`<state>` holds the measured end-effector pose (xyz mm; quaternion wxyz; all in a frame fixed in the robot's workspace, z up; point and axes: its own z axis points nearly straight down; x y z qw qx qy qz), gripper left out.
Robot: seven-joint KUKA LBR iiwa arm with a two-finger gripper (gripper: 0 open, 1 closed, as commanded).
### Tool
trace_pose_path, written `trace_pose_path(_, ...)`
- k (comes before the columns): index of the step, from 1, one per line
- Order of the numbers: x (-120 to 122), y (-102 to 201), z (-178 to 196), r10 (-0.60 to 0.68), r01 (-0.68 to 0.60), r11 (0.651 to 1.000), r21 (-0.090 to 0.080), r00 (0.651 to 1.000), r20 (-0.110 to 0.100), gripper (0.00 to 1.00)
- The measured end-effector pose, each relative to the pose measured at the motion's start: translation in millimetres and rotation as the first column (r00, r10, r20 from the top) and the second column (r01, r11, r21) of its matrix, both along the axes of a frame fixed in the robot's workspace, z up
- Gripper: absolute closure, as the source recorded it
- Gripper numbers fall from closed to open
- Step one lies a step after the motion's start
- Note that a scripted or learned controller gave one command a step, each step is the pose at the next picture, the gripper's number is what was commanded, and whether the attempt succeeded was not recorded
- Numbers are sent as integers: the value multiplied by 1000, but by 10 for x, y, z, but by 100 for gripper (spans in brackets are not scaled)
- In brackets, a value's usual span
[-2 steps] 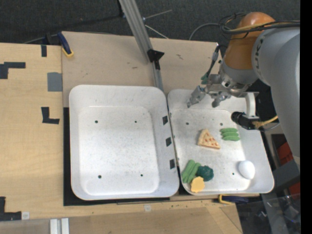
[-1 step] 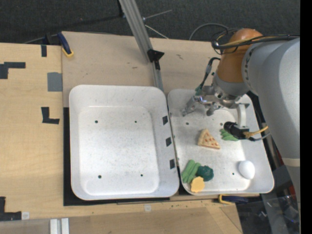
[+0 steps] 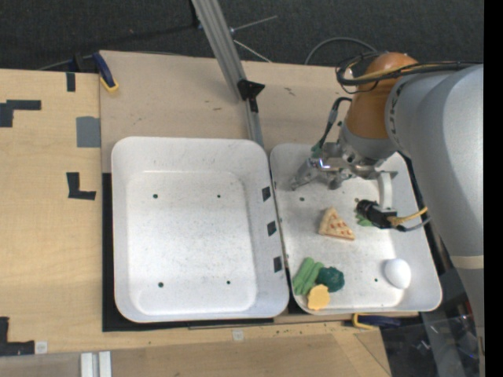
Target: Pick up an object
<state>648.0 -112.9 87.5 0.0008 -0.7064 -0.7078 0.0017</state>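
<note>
My gripper (image 3: 317,181) hangs over the far left part of the right bin (image 3: 416,293), with its fingers spread open and nothing between them. Several objects lie in that bin. A tan wedge with a red edge (image 3: 336,225) rests just below and to the right of the gripper, apart from it. At the front left lies a green toy (image 3: 316,275) with a small yellow piece (image 3: 318,298) touching it. A white egg-shaped object (image 3: 397,272) sits near the front right corner.
The left bin (image 3: 126,210) stands beside the right one, their rims meeting at mid-frame. A slanted metal pole (image 3: 224,42) runs down to the far edge between the bins. The grey arm (image 3: 448,148) overhangs the right bin's right side.
</note>
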Motion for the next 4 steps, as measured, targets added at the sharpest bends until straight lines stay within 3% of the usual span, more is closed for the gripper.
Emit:
trace_pose_path(1, 3, 9, 108, 1, -1, 1000, 1, 1000, 1, 100)
trace_pose_path(3, 53, 10, 1247, 0, 0, 1000, 1, 1000, 8, 100)
trace_pose_path(4, 45, 516, 1295, 4, -4, 1000, 3, 1000, 3, 100)
